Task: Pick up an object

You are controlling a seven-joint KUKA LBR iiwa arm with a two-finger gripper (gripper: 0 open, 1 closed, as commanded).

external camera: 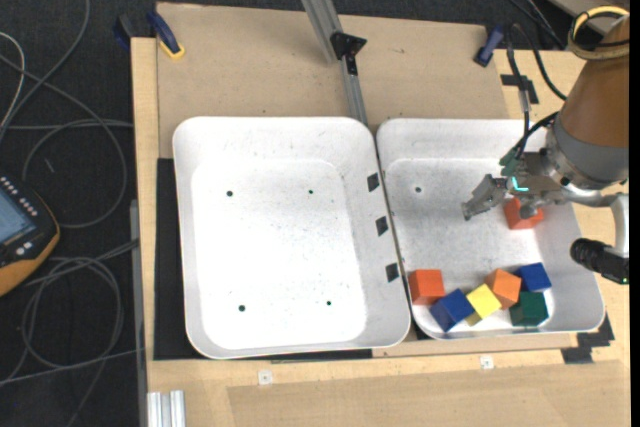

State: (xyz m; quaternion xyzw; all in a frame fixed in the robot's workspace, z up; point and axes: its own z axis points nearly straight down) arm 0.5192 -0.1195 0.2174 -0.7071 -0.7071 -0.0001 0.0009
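The gripper (503,198) hangs spread wide, holding nothing, in the right bin (440,140); a red block (524,213) sits just beside it (partly hidden). Centre the fingers over the block before closing.

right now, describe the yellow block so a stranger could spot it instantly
Look in the right-hand white bin, at the cluster of blocks along its near edge. The yellow block sits mid-cluster, between a blue block and an orange block; it is the only yellow one.
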